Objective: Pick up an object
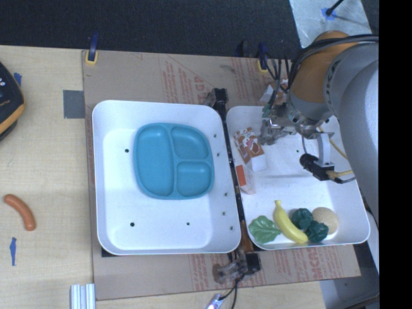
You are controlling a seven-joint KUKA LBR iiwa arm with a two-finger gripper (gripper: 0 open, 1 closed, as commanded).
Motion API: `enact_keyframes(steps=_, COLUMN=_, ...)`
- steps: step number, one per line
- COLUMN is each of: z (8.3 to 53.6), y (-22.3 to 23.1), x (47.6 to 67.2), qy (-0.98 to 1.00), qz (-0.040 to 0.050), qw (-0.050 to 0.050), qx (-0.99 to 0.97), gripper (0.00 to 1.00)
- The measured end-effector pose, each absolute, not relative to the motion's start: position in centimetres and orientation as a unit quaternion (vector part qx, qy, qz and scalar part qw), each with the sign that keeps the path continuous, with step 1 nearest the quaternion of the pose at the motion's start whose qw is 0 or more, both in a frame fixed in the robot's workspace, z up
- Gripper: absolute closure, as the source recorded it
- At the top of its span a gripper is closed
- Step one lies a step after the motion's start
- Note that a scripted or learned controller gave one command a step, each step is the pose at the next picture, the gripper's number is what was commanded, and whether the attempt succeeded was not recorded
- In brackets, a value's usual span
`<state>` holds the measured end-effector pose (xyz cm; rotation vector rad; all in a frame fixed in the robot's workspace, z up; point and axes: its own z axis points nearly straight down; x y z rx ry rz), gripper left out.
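Candidate objects sit in the right bin (351,237): a small snack packet (248,143) with red-brown print lies near the bin's upper left, and just below it a clear-wrapped piece with an orange-red end (243,176), close to the wall shared with the left bin. At the near edge of the same bin there's a cluster — green leaf (262,229), yellow banana (288,223), dark green broccoli (308,224), and a pale tan round item (326,217). Banana touches the leaf on one side and the broccoli on the other; the tan item sits just behind the broccoli.

Tool (273,129) is low over the upper part of the right bin, just right of the snack packet. Can't tell if it's released or clenched — the fingertips are lost in wrist hardware and cabling. Nothing visibly between the fingers. Arm (351,76) comes in from the right, orange band (315,76) above the wrist, a black cable fitting (318,166) hanging over the bin's middle.

Left bin (109,230) holds a blue divided plate (172,159), three compartments, lying flat around the bin's centre.

Both bins rest on a brown cardboard sheet (161,82) on the worktop (45,250). Out on the worktop, well left of the bins: an orange-red sausage (20,211) and, at the far left edge, part of a black and yellow device (8,102). A grey tape patch (73,103) sits just beside the cardboard's left edge.
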<state>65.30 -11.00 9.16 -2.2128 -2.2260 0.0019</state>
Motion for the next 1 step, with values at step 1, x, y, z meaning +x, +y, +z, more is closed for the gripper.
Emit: enact_keyframes(steps=1, z=9.19, y=-9.24, x=65.63, qy=-0.709, qz=0.0008, qw=0.001, qx=-0.705, gripper=0.00)
